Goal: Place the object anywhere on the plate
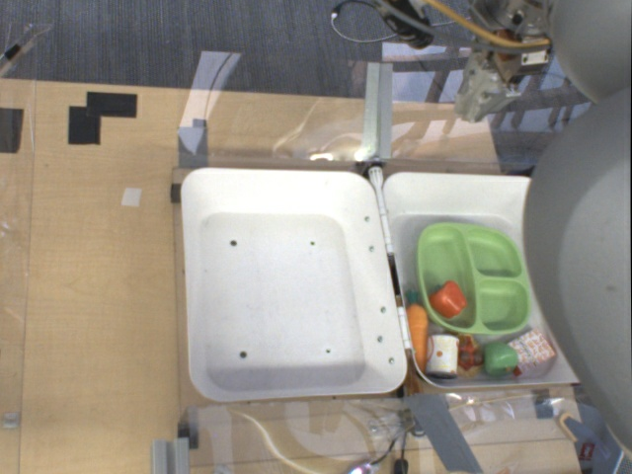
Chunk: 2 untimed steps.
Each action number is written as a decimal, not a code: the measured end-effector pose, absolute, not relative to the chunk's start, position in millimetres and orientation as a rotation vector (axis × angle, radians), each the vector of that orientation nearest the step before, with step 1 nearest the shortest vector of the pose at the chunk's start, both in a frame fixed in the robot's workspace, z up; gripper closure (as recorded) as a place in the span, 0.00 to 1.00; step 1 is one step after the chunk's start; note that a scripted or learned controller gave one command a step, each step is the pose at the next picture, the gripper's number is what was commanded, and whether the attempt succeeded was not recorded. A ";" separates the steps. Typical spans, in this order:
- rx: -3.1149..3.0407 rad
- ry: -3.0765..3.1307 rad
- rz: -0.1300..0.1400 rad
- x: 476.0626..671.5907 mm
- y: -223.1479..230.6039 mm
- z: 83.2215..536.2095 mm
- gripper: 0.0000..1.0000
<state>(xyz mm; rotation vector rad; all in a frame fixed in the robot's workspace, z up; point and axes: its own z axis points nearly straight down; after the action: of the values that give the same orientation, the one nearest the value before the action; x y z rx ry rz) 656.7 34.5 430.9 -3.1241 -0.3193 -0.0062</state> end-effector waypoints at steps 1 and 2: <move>-3.124 -0.316 -0.004 607.7 14.9 429.8 1.00; -3.125 -0.317 -0.001 568.0 11.7 379.2 1.00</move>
<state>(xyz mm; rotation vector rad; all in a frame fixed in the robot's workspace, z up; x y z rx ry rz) 568.0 11.7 379.2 -3.1254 -0.3168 -0.0010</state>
